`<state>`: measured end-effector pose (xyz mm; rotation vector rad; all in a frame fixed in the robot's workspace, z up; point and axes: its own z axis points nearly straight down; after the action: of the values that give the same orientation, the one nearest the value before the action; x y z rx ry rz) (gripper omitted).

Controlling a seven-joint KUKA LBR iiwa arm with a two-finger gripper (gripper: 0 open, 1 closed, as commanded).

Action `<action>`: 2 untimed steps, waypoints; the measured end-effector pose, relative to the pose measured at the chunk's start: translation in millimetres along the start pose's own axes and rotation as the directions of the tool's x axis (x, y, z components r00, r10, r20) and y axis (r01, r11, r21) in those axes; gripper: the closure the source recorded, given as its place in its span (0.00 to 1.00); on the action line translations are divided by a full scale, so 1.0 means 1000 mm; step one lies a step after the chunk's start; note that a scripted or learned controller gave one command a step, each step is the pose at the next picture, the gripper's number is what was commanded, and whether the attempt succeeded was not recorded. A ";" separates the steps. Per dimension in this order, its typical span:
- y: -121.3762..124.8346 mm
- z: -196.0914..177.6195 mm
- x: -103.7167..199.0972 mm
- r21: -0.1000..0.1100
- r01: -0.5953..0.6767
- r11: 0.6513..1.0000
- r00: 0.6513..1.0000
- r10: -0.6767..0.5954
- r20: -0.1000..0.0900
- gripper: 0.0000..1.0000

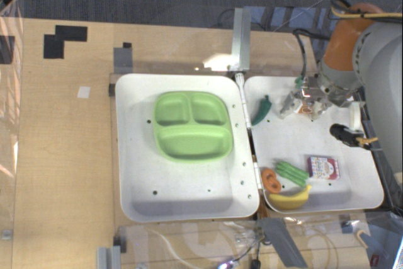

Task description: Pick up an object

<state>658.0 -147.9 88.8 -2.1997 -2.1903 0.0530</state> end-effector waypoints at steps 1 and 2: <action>0.000 0.000 0.000 0.000 -0.005 1.000 1.000 0.005 -0.001 0.00; 0.003 0.001 -0.007 0.005 -0.041 0.999 0.999 0.041 -0.022 0.00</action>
<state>661.1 -155.1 88.0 -2.2322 -2.1316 0.0349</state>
